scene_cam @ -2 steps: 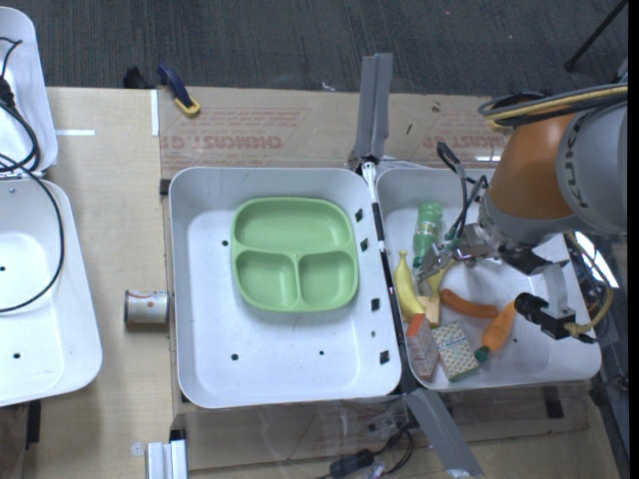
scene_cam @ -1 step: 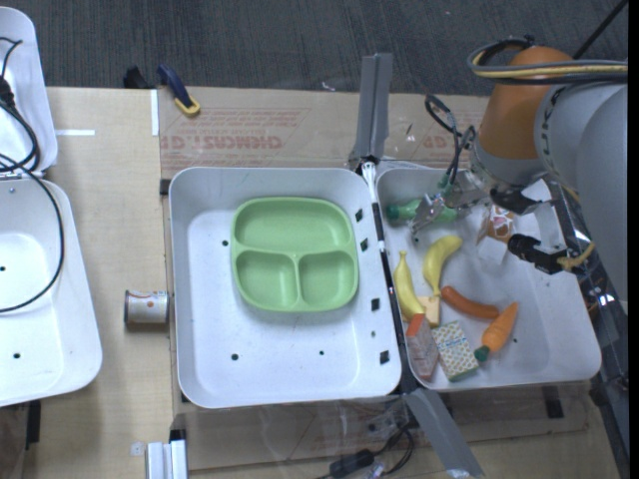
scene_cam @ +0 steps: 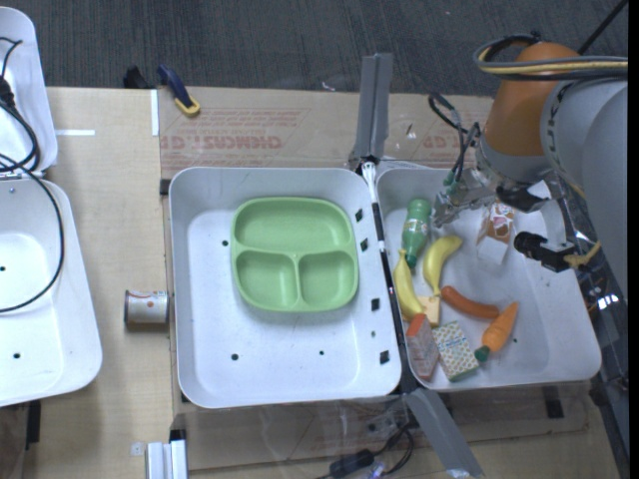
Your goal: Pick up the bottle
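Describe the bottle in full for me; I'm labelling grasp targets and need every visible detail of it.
The bottle is small, clear greenish plastic by the look of it, with a green cap at its upper end. It lies on its side in the right bin, near the divider wall, cap pointing toward the far rim. Its lower end meets the tops of the two bananas. The gripper is to its right, with a gap between them. Any label is too small to read.

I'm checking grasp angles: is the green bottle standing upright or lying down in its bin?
Lying down. The bottle rests on its side on the floor of the right bin, beside the bananas.
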Motion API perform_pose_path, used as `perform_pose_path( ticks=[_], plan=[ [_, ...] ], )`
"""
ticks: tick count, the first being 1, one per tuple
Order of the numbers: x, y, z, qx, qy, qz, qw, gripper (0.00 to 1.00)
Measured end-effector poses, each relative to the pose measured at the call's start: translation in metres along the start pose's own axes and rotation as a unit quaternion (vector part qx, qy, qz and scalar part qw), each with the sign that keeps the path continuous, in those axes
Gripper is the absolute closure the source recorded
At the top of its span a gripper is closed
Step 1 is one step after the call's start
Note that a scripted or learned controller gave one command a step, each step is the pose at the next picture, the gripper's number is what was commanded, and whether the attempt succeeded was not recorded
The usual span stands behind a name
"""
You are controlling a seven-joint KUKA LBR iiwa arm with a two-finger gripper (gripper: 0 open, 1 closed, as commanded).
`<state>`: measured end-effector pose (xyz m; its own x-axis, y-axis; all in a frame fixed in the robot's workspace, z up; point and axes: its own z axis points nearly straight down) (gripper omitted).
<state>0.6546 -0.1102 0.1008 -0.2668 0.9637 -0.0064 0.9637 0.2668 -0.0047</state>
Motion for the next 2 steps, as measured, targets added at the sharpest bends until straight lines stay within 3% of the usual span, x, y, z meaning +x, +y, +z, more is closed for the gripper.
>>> perform_pose_path(
  ticks=[1,2],
  plan=[
    [-0.0042,0.0003,0.0086,-0.002,0.003,0.201,0.9795,1.00],
    [-0.0040,0.0004,0.0086,-0.001,0.003,0.201,0.9795,0.00]
  ],
)
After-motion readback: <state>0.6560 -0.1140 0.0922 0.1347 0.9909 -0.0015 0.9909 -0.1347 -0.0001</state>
